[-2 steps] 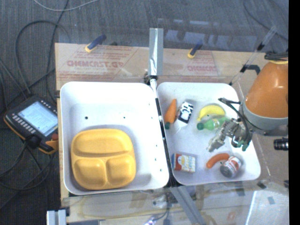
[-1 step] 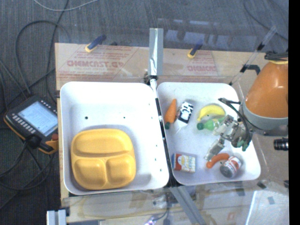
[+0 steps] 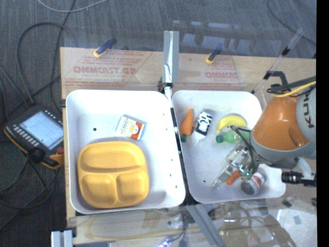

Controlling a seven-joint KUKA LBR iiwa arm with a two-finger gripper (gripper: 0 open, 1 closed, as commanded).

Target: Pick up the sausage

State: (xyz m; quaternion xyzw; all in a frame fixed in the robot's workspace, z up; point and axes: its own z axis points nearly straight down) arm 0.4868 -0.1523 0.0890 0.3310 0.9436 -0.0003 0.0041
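- Camera view shows the grey two-finger gripper [image 3: 237,168] low in the shallow white right-hand bin [image 3: 203,161], under the arm's orange band. Its metal parts blur together, so I cannot tell whether the jaws stand wide or narrow.
- A short reddish-orange toy sausage [image 3: 234,177] lies on the bin floor just at the tip of the jaws, on their near side. It looks to be touching them or nearly so. Nothing shows it clamped between them, so I do not count it as held.
- A small silver can with a red band [image 3: 253,183] lies just beside the jaws, on the arm's side of the sausage. A green round-ended piece [image 3: 226,137], a yellow plastic banana [image 3: 232,121] and an orange plastic carrot [image 3: 187,121] sit beyond the jaws, well apart from the sausage.
- As a judgement, the sausage is light, stiff moulded plastic, smooth and rounded. That makes it likely to roll or squirt out sideways, but it is not fragile.
- The best hold is probably across its short width at mid-length, with the jaws square to its long axis.
- The can is close enough to be nudged or caught instead.
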